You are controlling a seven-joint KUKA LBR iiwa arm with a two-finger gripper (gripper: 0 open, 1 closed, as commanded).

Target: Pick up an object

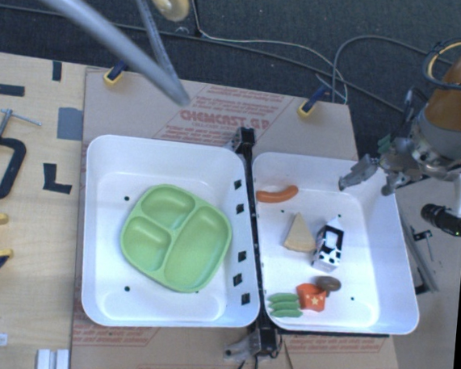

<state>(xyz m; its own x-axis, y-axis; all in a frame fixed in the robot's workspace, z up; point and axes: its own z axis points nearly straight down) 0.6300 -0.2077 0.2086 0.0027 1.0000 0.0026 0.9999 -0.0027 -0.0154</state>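
Green pea pod (285,305) lies nearest, touching tomato (311,297) in right bin (385,267); sausage (277,194), cheese wedge (299,234), cow toy (329,246) crowd behind. Fingers (375,174) spread, empty, above bin's far corner. Risk: I nudge neighbours, grip slips.

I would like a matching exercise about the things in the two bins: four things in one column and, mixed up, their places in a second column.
Things:
1. green divided plate
2. sausage
3. black-and-white cow toy
4. green pea pod

Places:
A. right bin, near corner beside the divider
B. left bin, in the middle
C. right bin, far end near the divider
D. right bin, middle, right of the tan wedge

Pairs: 1-B, 2-C, 3-D, 4-A
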